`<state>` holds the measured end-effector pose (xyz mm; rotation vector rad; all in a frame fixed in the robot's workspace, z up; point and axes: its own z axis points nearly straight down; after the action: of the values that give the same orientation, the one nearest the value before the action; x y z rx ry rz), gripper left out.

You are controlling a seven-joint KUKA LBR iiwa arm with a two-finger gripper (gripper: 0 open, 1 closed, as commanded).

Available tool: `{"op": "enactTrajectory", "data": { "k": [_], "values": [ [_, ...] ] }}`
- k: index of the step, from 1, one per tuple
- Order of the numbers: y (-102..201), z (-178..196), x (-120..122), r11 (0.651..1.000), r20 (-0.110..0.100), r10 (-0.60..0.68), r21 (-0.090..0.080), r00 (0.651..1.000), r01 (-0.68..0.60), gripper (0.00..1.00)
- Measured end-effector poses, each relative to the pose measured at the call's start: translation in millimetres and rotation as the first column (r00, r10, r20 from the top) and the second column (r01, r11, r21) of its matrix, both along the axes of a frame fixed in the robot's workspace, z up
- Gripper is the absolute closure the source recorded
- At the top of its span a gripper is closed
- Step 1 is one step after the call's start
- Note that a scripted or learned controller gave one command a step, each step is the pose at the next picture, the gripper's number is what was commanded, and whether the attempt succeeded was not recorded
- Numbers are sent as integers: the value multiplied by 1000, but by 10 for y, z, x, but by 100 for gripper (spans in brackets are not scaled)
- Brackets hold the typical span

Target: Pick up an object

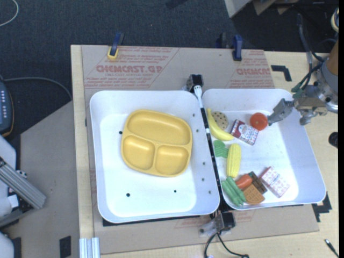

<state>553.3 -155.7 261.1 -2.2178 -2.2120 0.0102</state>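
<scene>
Plate [156,143] in left bin [102,160]; in right bin [306,165], banana [217,129] at nine o'clock of tomato [258,121], corn [234,160] at six

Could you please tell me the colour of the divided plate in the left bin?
Yellow divided plastic plate, in the camera view.

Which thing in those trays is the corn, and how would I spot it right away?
Look in the right-hand white bin, along its left side. Below the banana lies the corn cob, standing lengthwise. It is the only yellow piece with a bumpy, kernelled surface; the banana is smooth and curved.

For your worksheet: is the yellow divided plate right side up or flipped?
Right side up: the yellow divided plate shows three hollow compartments facing upward.
</scene>
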Motion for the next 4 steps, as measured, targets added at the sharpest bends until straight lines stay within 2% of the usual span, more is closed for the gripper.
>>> {"op": "enactTrajectory", "data": {
  "k": [1, 2, 4],
  "values": [
    [1, 60, 21, 1000, 12, 2, -2, 1000, -2, 0],
    [42, -575, 12, 1000, 3, 2, 1, 1000, -2, 0],
    [-38, -1496, 50, 1000, 4, 2, 0, 1000, -2, 0]
  ]
}}
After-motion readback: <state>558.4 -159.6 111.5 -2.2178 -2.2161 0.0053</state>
